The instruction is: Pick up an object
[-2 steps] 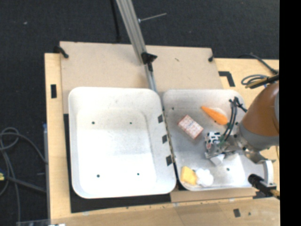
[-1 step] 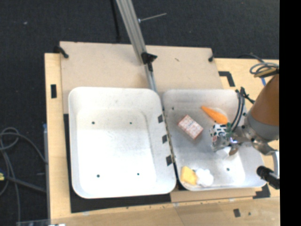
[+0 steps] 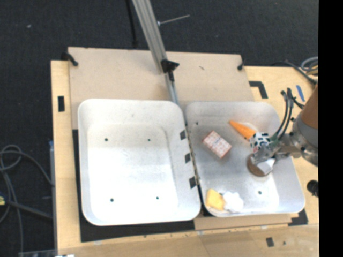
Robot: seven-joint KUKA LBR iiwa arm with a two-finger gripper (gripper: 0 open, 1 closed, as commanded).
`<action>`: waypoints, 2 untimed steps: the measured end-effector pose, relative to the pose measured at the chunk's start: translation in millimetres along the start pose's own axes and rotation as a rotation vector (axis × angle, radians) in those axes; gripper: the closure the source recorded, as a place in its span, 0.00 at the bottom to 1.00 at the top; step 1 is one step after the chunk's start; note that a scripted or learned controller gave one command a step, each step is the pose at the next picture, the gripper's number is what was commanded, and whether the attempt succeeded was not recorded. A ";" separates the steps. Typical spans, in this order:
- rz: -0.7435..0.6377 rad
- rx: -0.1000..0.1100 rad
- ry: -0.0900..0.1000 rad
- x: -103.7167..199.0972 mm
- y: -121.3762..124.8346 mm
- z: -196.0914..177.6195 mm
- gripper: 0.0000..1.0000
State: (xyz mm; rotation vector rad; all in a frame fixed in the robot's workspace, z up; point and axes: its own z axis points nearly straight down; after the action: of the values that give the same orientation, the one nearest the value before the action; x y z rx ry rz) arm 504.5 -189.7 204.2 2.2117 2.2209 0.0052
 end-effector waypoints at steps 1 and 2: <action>-0.002 0.002 0.001 -1.0 1.9 -26.0 1.00; -0.004 0.005 0.004 45.5 34.9 -20.7 1.00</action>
State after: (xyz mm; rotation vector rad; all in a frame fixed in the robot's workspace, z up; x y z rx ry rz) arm 539.0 -144.0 225.0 2.2114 2.2302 0.0035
